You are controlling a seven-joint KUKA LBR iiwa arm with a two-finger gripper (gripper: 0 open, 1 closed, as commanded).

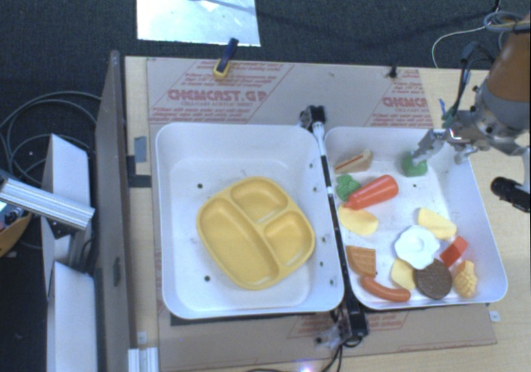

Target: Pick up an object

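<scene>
Overhead, at a slant, a bench [249,84] carried two shallow white bins set side by side, touching along a shared middle edge. The left bin [178,196] held one yellow divided plate [255,231] with three compartments, lying flat near the bin's centre. The right bin [485,237] held a scatter of toy food. Near its far left corner lay a small sandwich slice [353,162], and just in front of it a carrot [371,190] with a green top, tilted across the bin. Below the carrot sat a yellow slice [358,220], then a waffle-like orange piece [362,260] and a sausage [385,288] near the front wall. Toward the middle lay a fried egg [416,246], with a yellow wedge [436,222] just beside it. At the front right, close together, were a brown round cookie [433,280], a red piece [453,252] and a corn cob [465,279]. A green piece [414,164] sat near the bin's far wall. The grey arm [506,80] reached in from the right, and its hand [444,144] hovered over the far right part of that bin, just beside and above the green piece. Whether the hand's fingers were apart or together could not be told, and nothing was seen between them.
</scene>
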